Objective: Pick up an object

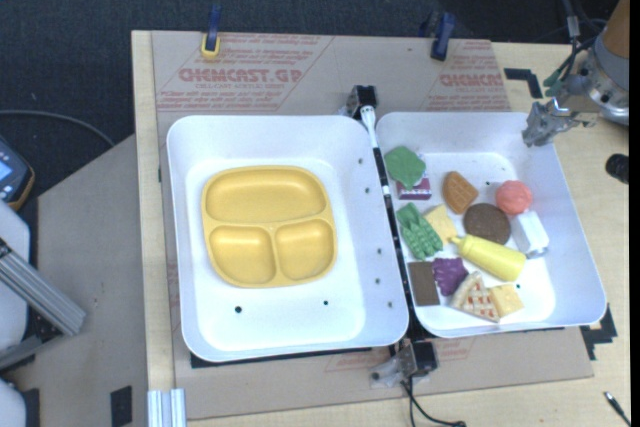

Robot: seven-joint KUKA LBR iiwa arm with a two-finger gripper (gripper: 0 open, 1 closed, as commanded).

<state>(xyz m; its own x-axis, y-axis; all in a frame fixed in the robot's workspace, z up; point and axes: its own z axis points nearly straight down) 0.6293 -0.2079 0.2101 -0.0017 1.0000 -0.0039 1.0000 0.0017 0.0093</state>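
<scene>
Brown cardboard sheeting with red lettering covers the bench top across the centre of the frame and carries both bins. The left shallow white plastic bin occupies the middle left of the frame. The right shallow white plastic bin sits just beside it at centre right, the two rims meeting along a line of black fasteners.

A yellow three-compartment plastic plate lies flat in the middle of the left bin.

The right bin holds a cluster of toy food items, mostly touching one another. A yellow elongated bottle-shaped toy lies tilted in the lower half. A dark brown round patty rests directly above it. A green ridged vegetable piece sits at the cluster's left edge, and a green leaf-shaped piece lies above that. A pink ball sits at the upper right of the cluster.

The grey two-finger gripper hangs at the upper right rim of the right bin, apart from the cluster. No item is visible between its fingers; their opening cannot be determined.
</scene>
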